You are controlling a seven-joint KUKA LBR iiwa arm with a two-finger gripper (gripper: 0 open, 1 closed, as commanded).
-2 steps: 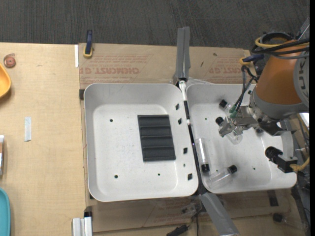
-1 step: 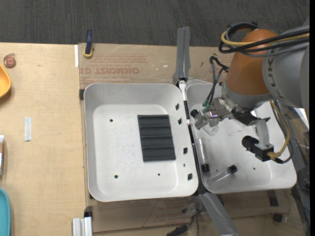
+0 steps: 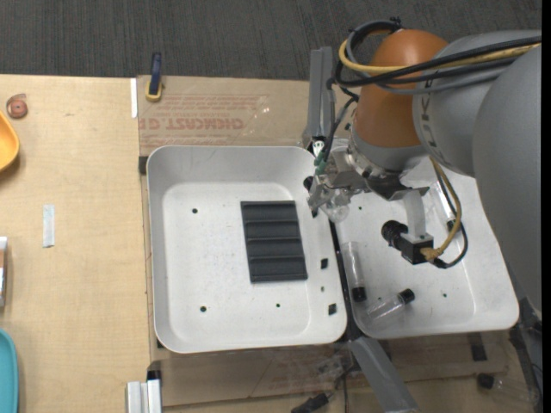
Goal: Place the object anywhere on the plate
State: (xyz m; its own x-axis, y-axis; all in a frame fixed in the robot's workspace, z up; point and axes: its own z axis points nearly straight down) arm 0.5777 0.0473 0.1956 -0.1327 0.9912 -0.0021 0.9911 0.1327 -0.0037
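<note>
Black ribbed rectangular plate (image 3: 274,241): lying flat near the middle of the left white bin (image 3: 160,256), nothing sitting on it.
Grey arm with orange band (image 3: 405,84): reaching in over the right white bin (image 3: 482,310).
Tan bench (image 3: 69,231): carrying both bins side by side.
Gripper (image 3: 331,194): hovering over the rims where the bins are meeting, just right of the plate's upper corner; whether spread or pressed together, cannot tell.
Clear plastic tube with black cap (image 3: 384,305): lying in the right bin, near its front edge.
Second clear tube (image 3: 350,265): lying along that bin's left wall.
</note>
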